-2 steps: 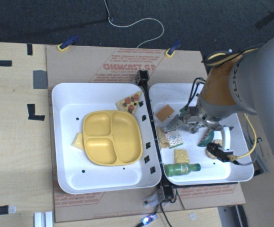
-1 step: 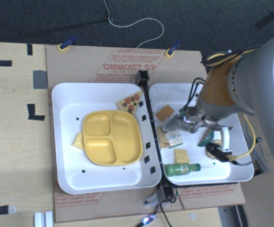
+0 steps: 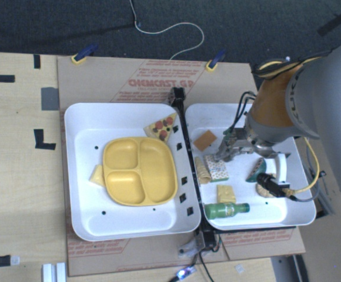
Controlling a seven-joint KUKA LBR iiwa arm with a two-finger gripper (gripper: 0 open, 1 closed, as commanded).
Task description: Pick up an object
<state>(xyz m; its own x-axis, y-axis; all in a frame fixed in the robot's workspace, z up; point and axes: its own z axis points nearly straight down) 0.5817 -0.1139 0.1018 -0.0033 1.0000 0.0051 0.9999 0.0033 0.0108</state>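
The gripper hovers in the right bin just above the patterned packet; whether it is wide or narrow, I cannot tell. The packet looks light and soft, best pinched across its flat middle.

yellow divided plate, perhaps a pizza slice

Glossy yellow plastic plate, smooth white plastic bins, matt printed cardboard sheet beneath
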